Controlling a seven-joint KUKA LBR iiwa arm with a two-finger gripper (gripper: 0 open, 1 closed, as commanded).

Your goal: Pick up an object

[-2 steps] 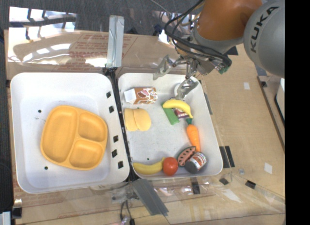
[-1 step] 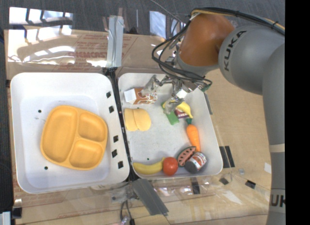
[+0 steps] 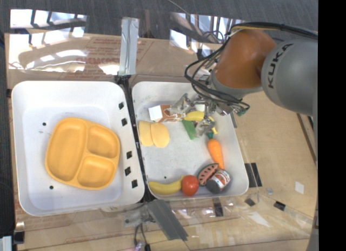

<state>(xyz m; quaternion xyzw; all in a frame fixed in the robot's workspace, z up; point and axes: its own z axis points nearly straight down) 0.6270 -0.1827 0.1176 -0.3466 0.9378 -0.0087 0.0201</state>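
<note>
left shallow white bin: yellow-orange divided plastic tray | right shallow white bin: pale yellow bread slices, orange carrot, red tomato, yellow banana, green block | arm, upper right: grey body, orange band | bench: brown cardboard
</note>
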